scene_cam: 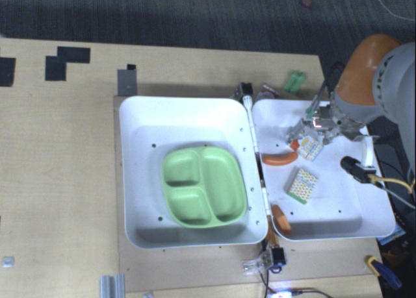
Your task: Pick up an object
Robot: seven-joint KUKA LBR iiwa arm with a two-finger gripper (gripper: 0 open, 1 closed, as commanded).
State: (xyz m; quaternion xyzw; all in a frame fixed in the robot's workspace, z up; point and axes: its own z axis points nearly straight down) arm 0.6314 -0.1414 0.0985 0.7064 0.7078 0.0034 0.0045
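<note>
Where the bench [58, 180] extends at the left, its surface is a pale, matt, wood-toned board bearing a few flat black angular patches [65, 62] near the far edge. Next stands the left bin [138, 124], a shallow white plastic tray with rounded corners and a smooth floor. A light-green plate [205, 185] lies flat in its middle: a rounded rectangle of smooth plastic, moulded into three compartments, two small ones at the left and one long one at the right.

The right bin [344, 215] stands rim to rim with the left bin and is of the same white plastic. Along its left side lies an orange sausage-shaped item [278, 158], smooth and slightly curved. A rounded orange item [281, 221] rests against the wall at the near left corner. Behind this bin, a small green ribbed item [294, 82] lies on the bench.

A flat square packet [302, 185] with a fine dotted print lies tilted near the bin's middle, apart from the rest. A second printed packet [310, 148] lies further back, near the sausage-shaped item's right end. The gripper [311, 128], metallic, hangs just above this second packet; contact cannot be confirmed. Whether the gripper is open or closed, or has hold of anything, cannot be told. The grey arm, with its orange band [364, 73], enters from the right
</note>
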